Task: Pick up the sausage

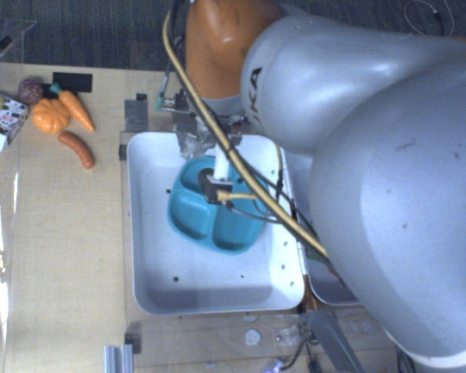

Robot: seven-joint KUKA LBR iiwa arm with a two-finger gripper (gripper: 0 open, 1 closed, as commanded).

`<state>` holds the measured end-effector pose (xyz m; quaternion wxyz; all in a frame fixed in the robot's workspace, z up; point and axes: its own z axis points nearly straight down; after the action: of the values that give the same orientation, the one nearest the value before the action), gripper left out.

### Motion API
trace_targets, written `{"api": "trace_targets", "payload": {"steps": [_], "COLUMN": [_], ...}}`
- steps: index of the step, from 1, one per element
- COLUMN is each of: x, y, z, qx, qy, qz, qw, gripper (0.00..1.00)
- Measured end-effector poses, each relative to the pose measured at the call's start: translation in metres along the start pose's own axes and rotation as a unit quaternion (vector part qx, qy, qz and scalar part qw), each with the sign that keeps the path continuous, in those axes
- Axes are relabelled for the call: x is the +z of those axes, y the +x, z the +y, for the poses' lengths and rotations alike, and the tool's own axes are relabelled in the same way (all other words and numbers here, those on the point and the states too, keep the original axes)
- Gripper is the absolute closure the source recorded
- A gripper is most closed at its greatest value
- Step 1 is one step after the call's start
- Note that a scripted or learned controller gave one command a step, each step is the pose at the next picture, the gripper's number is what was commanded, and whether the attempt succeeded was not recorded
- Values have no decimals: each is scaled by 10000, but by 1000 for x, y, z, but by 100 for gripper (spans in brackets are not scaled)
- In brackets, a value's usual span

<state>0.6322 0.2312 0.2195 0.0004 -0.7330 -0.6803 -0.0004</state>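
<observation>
The sausage point(77, 149), a short orange-red link, lies on the wooden bench left of the left bin point(144, 231), outside it. My gripper point(191, 144) hangs under the orange wrist band at the far edge of that bin, just above a blue divided plate point(210, 217). The sausage is well to the gripper's left, and I see nothing held in the gripper. The arm hides most of the right bin.
An orange carrot point(78, 109), a small orange pumpkin point(50, 116), a dark red round item point(30, 91) and a printed box point(3, 120) sit on the bench near the sausage. A black patch point(72, 80) lies behind them.
</observation>
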Motion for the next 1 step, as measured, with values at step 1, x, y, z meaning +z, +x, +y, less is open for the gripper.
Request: {"api": "trace_targets", "payload": {"steps": [1], "x": [42], "y": [-43], "z": [40], "qx": [-73], "qy": [-8], "qz": [-4], "qw": [10000], "gripper": [100]}}
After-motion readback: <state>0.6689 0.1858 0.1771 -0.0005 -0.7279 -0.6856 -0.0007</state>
